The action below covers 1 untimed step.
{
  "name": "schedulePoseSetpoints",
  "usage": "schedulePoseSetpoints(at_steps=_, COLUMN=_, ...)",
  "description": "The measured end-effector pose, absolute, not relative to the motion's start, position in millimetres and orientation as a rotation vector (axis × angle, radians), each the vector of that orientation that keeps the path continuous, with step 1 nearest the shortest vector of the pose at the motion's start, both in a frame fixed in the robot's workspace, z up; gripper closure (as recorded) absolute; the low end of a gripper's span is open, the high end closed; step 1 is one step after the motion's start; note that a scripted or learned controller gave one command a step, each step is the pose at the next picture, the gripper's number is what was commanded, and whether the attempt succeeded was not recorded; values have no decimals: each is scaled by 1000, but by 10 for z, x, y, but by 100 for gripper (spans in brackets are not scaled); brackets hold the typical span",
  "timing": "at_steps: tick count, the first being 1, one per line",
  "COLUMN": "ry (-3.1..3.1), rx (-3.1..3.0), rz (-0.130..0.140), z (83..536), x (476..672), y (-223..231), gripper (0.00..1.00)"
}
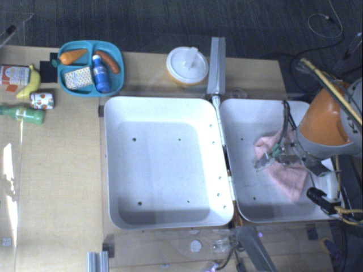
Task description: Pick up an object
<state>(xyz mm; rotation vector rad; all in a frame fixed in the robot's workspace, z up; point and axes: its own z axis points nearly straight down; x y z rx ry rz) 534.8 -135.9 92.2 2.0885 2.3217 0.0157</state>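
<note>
Camera view: gripper (265, 162) over pink cloth (286, 173) in right bin (249, 129)

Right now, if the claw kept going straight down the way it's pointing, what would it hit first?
Most likely the pink cloth lying in the right bin: the claw sits right over its left edge. Height above the cloth is hard to judge.

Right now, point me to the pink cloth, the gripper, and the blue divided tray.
pink cloth (286, 180): camera view, on its lower fold in the right bin.
gripper (264, 162): camera view, between the fingertips, over the cloth's left edge.
blue divided tray (116, 54): camera view, on its right rim.
</note>
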Motion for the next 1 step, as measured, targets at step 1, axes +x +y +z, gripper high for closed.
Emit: schedulePoseSetpoints(at_steps=1, ry=2399, rx=2003, rz=14, z=910, x=5978, y=-1392, gripper=0)
